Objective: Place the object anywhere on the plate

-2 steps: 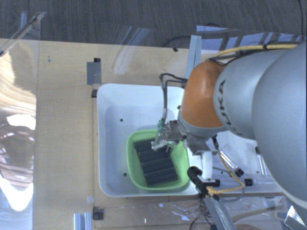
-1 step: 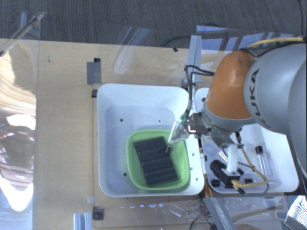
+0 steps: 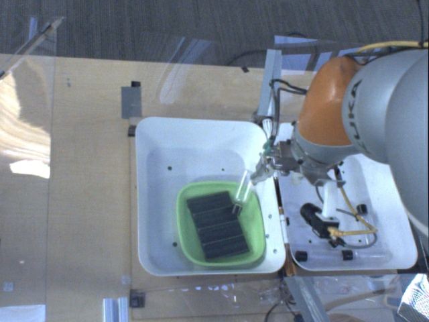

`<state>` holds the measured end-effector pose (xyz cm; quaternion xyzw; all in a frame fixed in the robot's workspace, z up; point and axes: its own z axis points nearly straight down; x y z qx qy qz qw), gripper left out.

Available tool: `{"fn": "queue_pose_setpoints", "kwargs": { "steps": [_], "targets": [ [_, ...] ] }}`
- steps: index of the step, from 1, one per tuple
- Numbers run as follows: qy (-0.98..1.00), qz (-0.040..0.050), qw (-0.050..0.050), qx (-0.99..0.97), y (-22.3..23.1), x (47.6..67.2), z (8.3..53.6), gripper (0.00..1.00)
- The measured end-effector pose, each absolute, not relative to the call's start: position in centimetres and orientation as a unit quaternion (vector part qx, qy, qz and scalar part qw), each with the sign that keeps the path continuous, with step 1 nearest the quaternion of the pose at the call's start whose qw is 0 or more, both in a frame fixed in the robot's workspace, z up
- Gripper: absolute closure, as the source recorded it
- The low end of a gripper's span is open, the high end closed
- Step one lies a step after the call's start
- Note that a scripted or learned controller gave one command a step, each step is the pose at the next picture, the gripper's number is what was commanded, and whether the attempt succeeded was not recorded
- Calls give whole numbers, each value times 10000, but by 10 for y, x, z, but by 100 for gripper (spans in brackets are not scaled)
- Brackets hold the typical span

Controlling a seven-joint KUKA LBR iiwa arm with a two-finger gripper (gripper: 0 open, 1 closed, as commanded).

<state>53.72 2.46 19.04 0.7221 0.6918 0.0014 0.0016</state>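
On your left, the left bin (image 3: 157,180) holds a green plate (image 3: 191,247), and a dark ribbed slab (image 3: 216,225) lies flat on that plate, covering most of its middle. Just right of the slab's upper corner, the gripper (image 3: 240,196) hangs over the plate's right side, its tip touching or nearly touching the slab; you cannot tell how it stands. Further right, the grey arm (image 3: 375,106) with its orange band (image 3: 325,106) reaches over the right bin (image 3: 395,233).

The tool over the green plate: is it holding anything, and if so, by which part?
It cannot be told. The tool hangs over the green plate, its tip at the upper right edge of the dark ridged object lying there, but no grip is visible.
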Motion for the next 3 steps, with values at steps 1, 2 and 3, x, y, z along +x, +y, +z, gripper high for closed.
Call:
{"fn": "queue_pose_setpoints", "kwargs": {
  "steps": [1, 2, 3],
  "targets": [
    [7085, 19, 21, 7057, -14, 561, 185, 0],
    [7181, 22, 22, 6959, 8, 599, 185, 0],
    [7139, 26, 21, 7003, 56, 610, 186, 0]
  ]
}}
